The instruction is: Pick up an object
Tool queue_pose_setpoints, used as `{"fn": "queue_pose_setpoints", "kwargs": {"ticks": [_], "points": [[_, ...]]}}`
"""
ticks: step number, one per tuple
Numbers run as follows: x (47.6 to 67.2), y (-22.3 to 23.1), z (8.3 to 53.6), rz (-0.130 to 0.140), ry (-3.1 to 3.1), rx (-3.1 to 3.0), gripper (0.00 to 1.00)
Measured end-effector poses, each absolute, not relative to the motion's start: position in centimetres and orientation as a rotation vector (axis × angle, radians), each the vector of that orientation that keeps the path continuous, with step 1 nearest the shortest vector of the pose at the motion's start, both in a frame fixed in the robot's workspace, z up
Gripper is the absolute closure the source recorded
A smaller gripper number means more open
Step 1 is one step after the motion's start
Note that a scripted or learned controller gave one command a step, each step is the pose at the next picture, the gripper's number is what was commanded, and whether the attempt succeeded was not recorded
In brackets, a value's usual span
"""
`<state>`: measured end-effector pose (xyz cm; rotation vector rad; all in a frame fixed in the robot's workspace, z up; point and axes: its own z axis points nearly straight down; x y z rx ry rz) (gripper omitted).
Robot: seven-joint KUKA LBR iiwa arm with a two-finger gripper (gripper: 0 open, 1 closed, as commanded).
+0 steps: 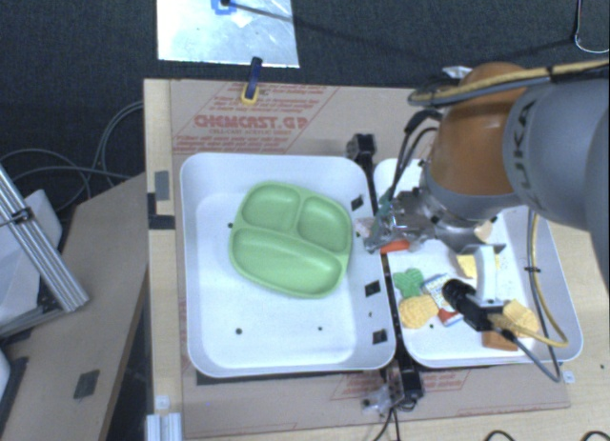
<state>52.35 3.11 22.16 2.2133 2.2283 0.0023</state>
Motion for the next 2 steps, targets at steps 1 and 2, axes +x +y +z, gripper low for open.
{"fn": "queue_pose_setpoints", "kwargs": {"ticks": [1,2], "points": [[53.4,3.2,23.3,0.003,2.228,2.214,1.00],[53.3,2.6,21.3,-0.001,2.222,2.221,1.00]]}}
